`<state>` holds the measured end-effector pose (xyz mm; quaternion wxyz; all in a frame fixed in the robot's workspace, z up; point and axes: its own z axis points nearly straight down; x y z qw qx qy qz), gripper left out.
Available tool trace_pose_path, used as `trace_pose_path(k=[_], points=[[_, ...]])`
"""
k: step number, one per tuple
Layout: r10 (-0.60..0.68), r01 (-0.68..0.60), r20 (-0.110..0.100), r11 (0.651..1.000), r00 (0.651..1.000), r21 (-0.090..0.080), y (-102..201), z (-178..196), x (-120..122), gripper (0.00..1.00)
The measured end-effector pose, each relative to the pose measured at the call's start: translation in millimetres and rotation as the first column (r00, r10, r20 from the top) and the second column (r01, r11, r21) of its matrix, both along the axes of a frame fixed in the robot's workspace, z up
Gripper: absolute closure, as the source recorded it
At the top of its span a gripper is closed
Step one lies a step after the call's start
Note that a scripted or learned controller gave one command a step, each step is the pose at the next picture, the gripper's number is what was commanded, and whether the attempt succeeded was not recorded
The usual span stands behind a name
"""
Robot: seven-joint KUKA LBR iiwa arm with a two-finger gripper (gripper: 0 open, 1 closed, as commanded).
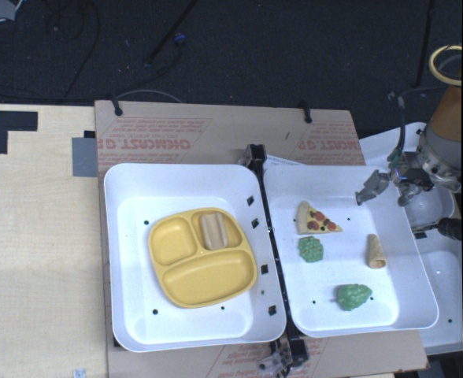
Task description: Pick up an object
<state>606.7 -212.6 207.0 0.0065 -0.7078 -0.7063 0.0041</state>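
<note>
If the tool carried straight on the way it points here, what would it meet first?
Probably the pizza slice: the tool points left and slightly down across the right bin. Depth is unclear, so it may pass above it.

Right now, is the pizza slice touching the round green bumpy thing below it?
Apart. The camera view shows white bin floor between the triangular toy pizza slice and the round green bumpy toy.

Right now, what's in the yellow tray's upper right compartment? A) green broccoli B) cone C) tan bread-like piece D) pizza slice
C: the tan bread-like piece lies in the upper right compartment of the yellow tray, which sits in the left bin; the pizza slice is in the right bin.
</note>
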Motion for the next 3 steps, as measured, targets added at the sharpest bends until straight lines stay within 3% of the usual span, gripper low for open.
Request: trace_pose_path(k=[1,3], points=[[0.003,-0.003,0.014,1.0,1.0,-0.004,0,8,3,0.0],[0.005,-0.005,0.009,1.0,1.0,-0.001,8,-79,0,0.0]])
